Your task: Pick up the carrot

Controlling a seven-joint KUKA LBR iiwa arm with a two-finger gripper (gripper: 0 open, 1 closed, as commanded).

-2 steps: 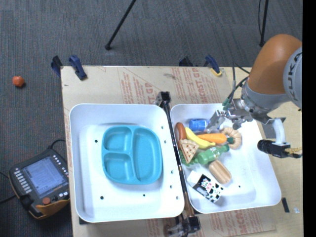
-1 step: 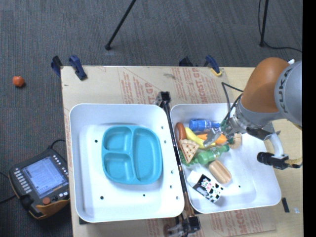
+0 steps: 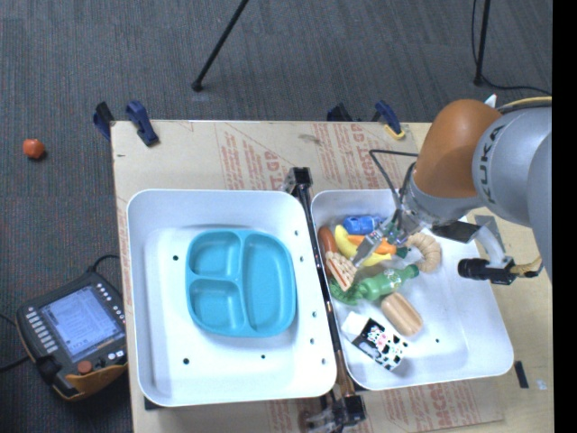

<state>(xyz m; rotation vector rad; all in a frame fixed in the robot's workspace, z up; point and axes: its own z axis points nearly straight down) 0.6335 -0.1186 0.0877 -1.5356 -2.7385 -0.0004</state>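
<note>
Camera view looks down on a brown board bench (image 3: 225, 152) with two shallow white bins side by side. In the left white bin (image 3: 149, 242) sits a light blue plastic plate (image 3: 242, 282) with three parts. It lies flat, near the middle of that bin.

The right white bin (image 3: 478, 332) holds a pile of toy food toward its 10 o'clock corner. The big grey arm with the orange band (image 3: 455, 147) comes in from 3 o'clock and bends down over this pile. Its small gripper (image 3: 377, 242) points toward 8 o'clock and hangs right over the toys. I cannot tell how far apart its tips are, or if anything is between them.

The orange toy carrot (image 3: 386, 247) seems to be the orange bit lying right under the gripper, mostly hidden by it. At 9 o'clock from the gripper lie a yellow banana toy (image 3: 347, 239) and a small blue toy (image 3: 361, 224). At 6 o'clock from it lies a green toy bottle (image 3: 383, 282). A tan bread roll toy (image 3: 401, 314) lies below that, and a black and white cow-print box (image 3: 379, 343) sits toward 7 o'clock. A pale ring-shaped toy (image 3: 429, 251) lies at 3 o'clock from the gripper.
</note>
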